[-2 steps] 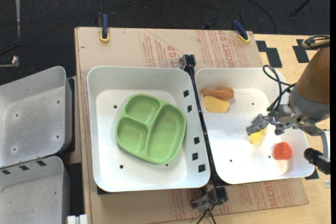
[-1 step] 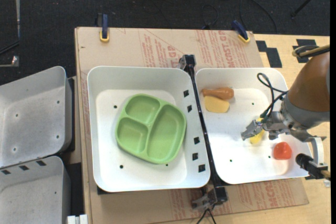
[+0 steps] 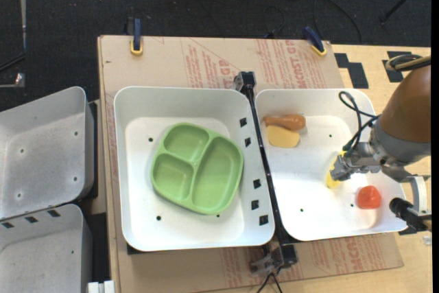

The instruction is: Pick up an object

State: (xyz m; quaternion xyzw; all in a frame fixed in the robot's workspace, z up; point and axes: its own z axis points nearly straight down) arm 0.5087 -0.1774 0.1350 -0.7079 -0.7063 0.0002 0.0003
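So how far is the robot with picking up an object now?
Nothing looks picked up yet. The hand is low in the right bin, right at a small yellow object, but the view does not show whether it grips it. The red object, orange piece and pale yellow piece lie untouched. Grasping and lifting are still left.

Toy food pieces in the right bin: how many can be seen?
4: an orange sausage at the back, a yellow piece touching it, a red piece near the front, a small yellow piece beside the arm. Others may be hidden under it.
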